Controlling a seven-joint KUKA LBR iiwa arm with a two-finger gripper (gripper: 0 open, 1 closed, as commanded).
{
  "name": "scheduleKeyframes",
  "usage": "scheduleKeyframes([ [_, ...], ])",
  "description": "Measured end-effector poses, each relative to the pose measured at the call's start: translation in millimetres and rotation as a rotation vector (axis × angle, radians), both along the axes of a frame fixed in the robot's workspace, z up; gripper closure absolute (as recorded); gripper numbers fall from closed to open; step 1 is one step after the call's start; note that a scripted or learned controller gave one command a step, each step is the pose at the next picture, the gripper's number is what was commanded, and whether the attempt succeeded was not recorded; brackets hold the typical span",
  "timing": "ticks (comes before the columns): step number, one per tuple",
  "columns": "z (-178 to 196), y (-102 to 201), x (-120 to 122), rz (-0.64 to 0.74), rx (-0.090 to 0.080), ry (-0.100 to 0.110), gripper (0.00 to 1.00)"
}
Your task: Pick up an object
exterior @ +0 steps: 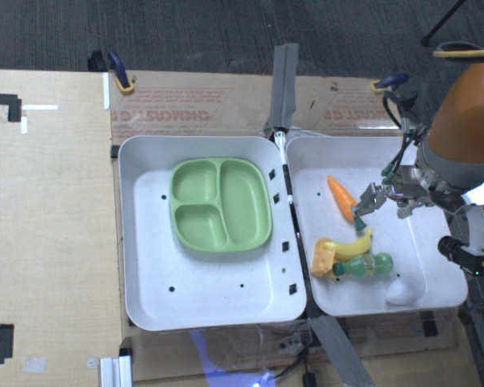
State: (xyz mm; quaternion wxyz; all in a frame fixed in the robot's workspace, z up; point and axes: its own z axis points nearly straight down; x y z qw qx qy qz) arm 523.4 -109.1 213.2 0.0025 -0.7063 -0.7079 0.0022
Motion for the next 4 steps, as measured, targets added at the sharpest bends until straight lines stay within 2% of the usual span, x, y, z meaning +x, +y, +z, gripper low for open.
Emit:
scheduleKeyframes([
  [1, -117.2, 1.7, 10.0, -0.227, -0.001, 0.001, 0.0],
  [2, -124.2, 15.7, 69.3, -0.369, -0.003, -0.001, 0.0],
  [3, -117.9, 14.9, 68.6, -0.366, -0.005, 0.004, 1.0],
  [4, -24.6, 63.5, 79.4, -0.388, -0.005, 0.0, 1.0],
])
